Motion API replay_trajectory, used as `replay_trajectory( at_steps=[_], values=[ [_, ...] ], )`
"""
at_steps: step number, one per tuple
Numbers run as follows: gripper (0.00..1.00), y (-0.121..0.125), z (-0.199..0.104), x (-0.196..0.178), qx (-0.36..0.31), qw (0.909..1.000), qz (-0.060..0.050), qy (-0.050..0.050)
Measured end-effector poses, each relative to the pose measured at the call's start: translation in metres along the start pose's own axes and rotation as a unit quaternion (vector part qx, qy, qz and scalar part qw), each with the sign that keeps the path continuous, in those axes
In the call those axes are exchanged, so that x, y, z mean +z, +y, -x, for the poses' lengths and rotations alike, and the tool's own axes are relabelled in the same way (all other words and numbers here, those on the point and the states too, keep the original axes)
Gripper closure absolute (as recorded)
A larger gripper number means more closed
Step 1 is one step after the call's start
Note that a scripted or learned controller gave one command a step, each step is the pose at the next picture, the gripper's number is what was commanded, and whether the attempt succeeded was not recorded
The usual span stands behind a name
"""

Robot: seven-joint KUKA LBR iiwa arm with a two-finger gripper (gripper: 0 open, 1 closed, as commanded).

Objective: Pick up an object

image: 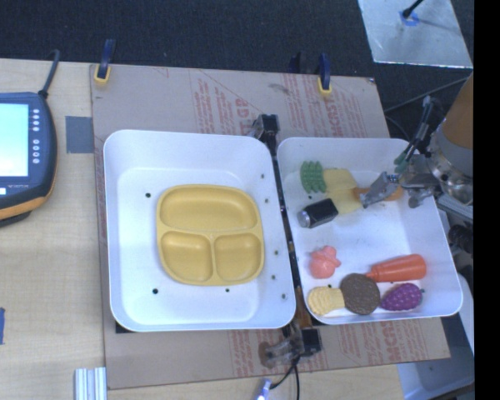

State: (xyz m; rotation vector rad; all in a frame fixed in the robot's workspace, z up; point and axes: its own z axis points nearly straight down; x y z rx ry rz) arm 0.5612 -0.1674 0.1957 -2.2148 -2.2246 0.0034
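Objects for my task lie in the right bin [447, 248], and none of them is between my fingers yet. Largest on the bench is the left bin [125, 223], which holds a yellow divided tray [210, 232]; I have no business there. My arm enters from the right, and my gripper [382, 188] hangs over the upper part of the right bin. Whether my jaws are apart or together I cannot tell, because the fingertips are small and blurred against the white floor.

Just beside my gripper, to its left, is the yellow block [342, 183], and the green ridged piece [312, 176] touches its far side. A little below and left lies the black cylinder [318, 213], with its long axis running left to right, slightly tilted. This cylinder seems to me the nearest free thing, so the next move would be a short shift left and toward the near edge, then down.

Well apart, along the near wall, are the orange carrot [397, 267], the brown disc [360, 293], the purple grapes [402, 296] and the pink piece [323, 262].
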Motion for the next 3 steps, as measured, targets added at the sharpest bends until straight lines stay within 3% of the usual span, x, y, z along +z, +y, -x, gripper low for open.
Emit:
replay_trajectory(
  at_steps=[1, 2, 3],
  values=[
    [0.0, 0.067, -0.053, 0.076, -0.001, 1.0, 0.0, 0.0],
    [0.0, 0.097, -0.068, 0.102, -0.001, 1.0, 0.002, -0.001],
    [1.0, 0.097, -0.067, 0.091, -0.002, 1.0, 0.002, -0.001]
  ],
)
